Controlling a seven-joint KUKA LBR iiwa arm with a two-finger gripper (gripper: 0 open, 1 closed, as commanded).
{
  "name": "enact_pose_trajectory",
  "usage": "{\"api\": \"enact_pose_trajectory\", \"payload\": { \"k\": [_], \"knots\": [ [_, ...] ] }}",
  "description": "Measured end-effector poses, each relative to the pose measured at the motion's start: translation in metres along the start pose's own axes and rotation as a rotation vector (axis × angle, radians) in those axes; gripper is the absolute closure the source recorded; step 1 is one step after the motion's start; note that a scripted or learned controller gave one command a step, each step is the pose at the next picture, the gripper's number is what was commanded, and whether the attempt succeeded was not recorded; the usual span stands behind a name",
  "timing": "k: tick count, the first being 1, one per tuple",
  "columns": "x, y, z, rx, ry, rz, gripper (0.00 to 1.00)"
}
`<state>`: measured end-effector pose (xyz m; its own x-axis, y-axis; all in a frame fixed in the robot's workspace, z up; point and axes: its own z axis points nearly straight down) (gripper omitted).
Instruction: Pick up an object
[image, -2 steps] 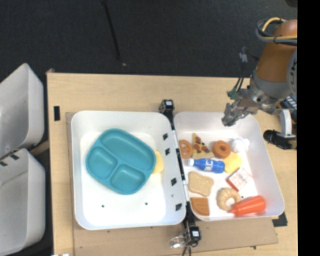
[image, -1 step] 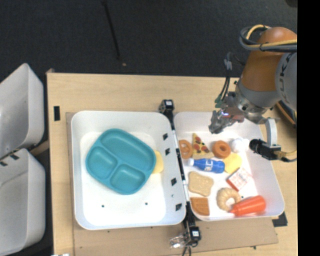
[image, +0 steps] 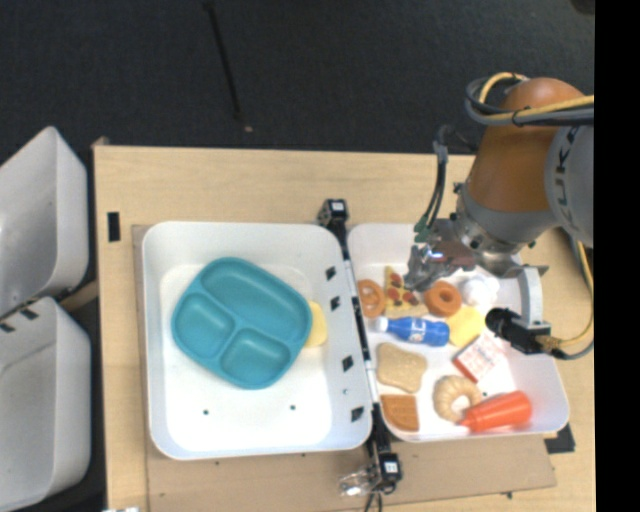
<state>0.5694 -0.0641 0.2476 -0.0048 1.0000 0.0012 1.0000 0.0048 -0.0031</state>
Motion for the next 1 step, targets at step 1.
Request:
{"api": "enact_pose_trajectory", "payload": {
  "k": [1],
  "knots": [
    [0.0073, -0.0125, 0.0114, -0.001, -0.002, 0.004, 1.0]
  ]
}}
